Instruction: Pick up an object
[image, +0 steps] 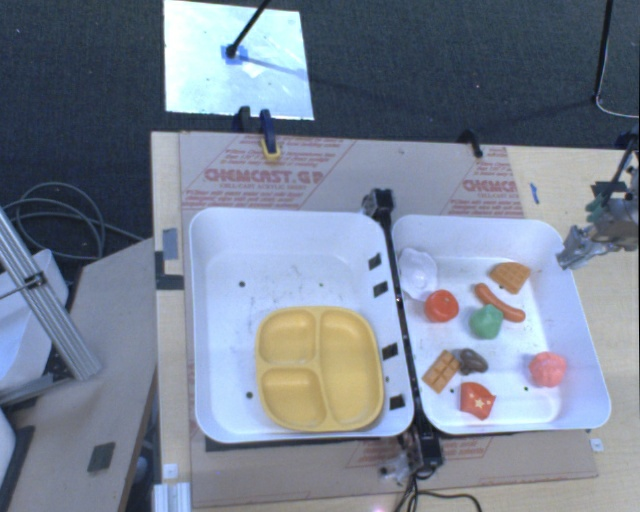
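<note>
Red lettering reading "CHEMCAST GP" is showing on the brown sheet lying under the 2 bins on the counter, once behind the left bin and again, partly cut off, behind the right bin.

The end effector is hovering at the right bin's far right rim, above the counter edge; whether it is open or closed cannot be told, and nothing is visibly sitting in it.

The left bin is carrying a yellow plate with 3 compartments, lying near its front.

The right bin is holding the small toys. A sausage is lying with its long axis running from upper left to lower right, just beside a green lump. A waffle is sitting behind it, tilted. A tomato is resting near a white cup. Toward the front, a cracker is slanting, touching a brown piece. A red piece is lying nearest the front, and a pink ball is sitting well right.
</note>
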